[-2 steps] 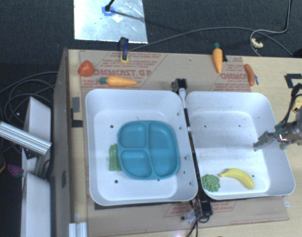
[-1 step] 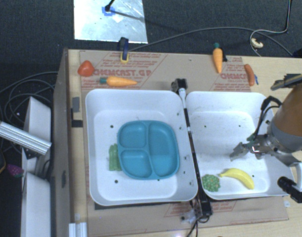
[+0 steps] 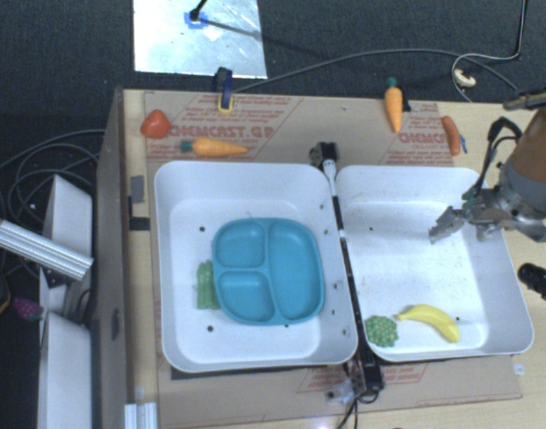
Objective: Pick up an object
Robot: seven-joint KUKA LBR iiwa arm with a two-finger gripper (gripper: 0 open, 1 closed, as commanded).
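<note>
The fingers [image 3: 444,225] hang above the bare floor of the right bin [image 3: 500,266], pointing toward the divider, and how they are set, parted or closed, cannot be told from this slant; nothing shows between them. Behind them the grey arm [image 3: 532,172] with its orange band reaches in from the right edge. Below the fingers, toward the near rim of the same bin, lies a yellow banana [image 3: 431,321], and just beside it, nearer the divider, a green broccoli piece [image 3: 381,331]; both are well apart from the fingers. Across the divider, the left bin [image 3: 179,239] holds a blue sectioned plate [image 3: 266,270] with a green item [image 3: 205,285] touching its far side. Beyond the bins, on the tabletop [image 3: 281,114], lie two carrots [image 3: 218,147] [image 3: 394,105] and a tomato [image 3: 155,124].
</note>
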